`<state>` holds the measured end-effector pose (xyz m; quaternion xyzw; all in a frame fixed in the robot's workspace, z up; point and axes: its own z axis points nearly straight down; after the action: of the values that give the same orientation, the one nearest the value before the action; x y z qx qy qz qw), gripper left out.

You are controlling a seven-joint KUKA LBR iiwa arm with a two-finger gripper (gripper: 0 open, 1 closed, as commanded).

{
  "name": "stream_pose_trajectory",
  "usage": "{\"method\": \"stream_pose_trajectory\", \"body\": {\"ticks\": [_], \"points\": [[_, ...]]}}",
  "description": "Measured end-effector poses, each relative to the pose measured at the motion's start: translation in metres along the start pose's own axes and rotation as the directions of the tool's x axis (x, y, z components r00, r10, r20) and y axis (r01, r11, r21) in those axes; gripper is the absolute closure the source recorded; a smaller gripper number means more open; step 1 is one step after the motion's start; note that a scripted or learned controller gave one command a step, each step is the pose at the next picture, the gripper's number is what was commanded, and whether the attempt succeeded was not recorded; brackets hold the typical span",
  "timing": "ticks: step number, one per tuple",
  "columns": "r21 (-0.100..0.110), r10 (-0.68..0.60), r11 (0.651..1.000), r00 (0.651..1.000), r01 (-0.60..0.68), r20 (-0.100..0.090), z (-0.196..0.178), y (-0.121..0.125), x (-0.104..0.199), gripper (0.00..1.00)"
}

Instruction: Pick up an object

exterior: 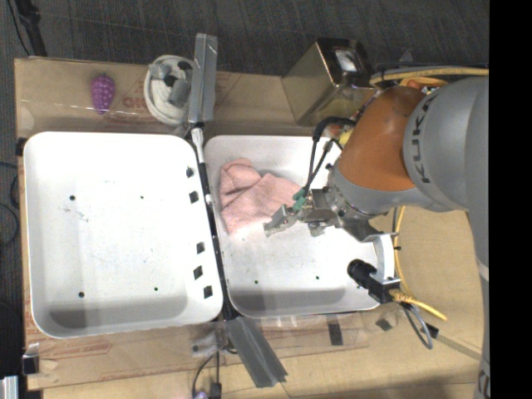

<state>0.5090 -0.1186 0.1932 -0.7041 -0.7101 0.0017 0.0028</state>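
We count two white bins on the desk, side by side: the left bin shows its bare floor, and the right bin holds the one thing we judge to be the task's object, a pink cloth. It lies crumpled against the right bin's upper left part, close to the divider between the bins.

One arm, grey with an orange band, reaches in from the right and hangs over the right bin. Its gripper sits low at the cloth's lower right edge, touching or just above it; we cannot tell which from this slant. We cannot tell how the jaws stand either, since the metal parts blur together against the cloth.

As for progress, we judge the pick not yet done: the cloth lies flat on the bin floor, and we see no fold of it lifted. What is left is closing on the fabric and raising it clear.

Behind the bins we count one coil of white cable, one small purple object and one tan box.
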Motion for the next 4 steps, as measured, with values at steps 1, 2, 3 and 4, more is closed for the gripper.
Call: {"method": "stream_pose_trajectory", "body": {"ticks": [1,2,3,4], "points": [[0.000,-0.025,1.000,1.000,0.025,0.002,0.042,0.068,0.018,0.00],[-0.005,-0.225,0.974,0.974,0.225,0.003,0.100,0.121,-0.004,0.00],[-0.003,-0.302,0.953,0.953,0.302,0.003,0.100,0.117,0.018,0.00],[-0.006,-0.216,0.976,0.976,0.216,0.004,0.099,0.131,0.018,0.00]]}}
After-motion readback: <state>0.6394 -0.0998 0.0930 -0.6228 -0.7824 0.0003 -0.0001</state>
